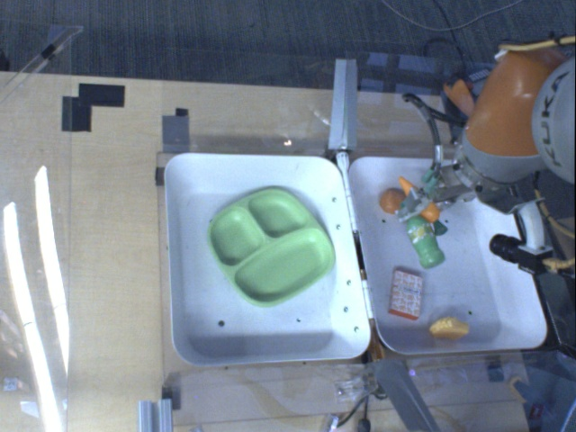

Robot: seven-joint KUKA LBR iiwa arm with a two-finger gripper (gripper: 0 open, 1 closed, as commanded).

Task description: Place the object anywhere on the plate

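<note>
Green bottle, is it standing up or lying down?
Lying down. The green bottle rests on its side on the floor of the right bin, its full length showing, just below the robot's hand.

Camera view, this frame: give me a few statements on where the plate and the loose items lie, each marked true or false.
1. The green divided plate lies in the left bin. True.
2. A green bottle lies on the plate. False: it lies in the right bin, just below the gripper.
3. The plate has three compartments. True.
4. The small red box stands in the left bin. False: it lies flat in the right bin, below the bottle.
5. A yellow item lies near the right bin's front edge. True.
</note>
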